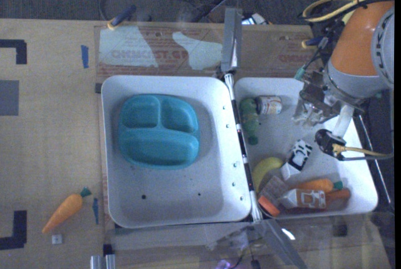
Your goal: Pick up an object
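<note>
Orange and white, a small carton [305,199] is lying on its side at the near edge of the right bin [366,161], with an orange toy carrot [321,185] touching it just behind and something red partly tucked under it, too hidden to name. Beside these a yellow-green rounded fruit [268,168] is sitting against the bin's left wall, and a black-and-white patterned block [300,154] is lying near the middle. Farther back, a green item [250,117] and a small tilted can [270,105] are resting near the far left corner. The pincer [311,112] is hanging over the bin's far right part, blurred and translucent-looking; whether it is released or clenched I cannot tell. In the left bin [125,199] a teal divided tray [159,130] is lying flat. Another carrot [63,211] is resting on the tabletop [44,136].
</note>
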Robot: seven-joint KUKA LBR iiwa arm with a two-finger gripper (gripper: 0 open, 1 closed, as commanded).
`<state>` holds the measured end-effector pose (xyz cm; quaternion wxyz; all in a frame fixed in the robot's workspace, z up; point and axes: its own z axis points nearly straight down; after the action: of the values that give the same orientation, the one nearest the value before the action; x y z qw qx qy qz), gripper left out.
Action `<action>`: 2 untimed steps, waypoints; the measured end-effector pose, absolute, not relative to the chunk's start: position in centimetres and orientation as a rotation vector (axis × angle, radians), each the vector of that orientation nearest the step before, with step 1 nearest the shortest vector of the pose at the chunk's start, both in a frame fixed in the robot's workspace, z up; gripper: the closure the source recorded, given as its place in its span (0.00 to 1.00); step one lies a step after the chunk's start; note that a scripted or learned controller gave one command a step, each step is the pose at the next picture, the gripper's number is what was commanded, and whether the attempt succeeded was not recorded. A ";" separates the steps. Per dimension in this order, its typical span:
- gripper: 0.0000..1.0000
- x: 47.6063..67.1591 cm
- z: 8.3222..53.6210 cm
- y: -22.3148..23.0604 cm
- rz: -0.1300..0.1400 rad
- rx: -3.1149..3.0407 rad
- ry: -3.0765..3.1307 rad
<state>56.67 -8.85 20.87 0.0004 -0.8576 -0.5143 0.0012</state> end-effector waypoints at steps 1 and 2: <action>1.00 61.6 18.3 -2.4 0.005 -2.763 -1.492; 1.00 61.3 18.3 -3.3 0.006 -2.564 -1.811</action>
<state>61.30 -3.26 18.30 0.0016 -0.8168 -0.5769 0.0019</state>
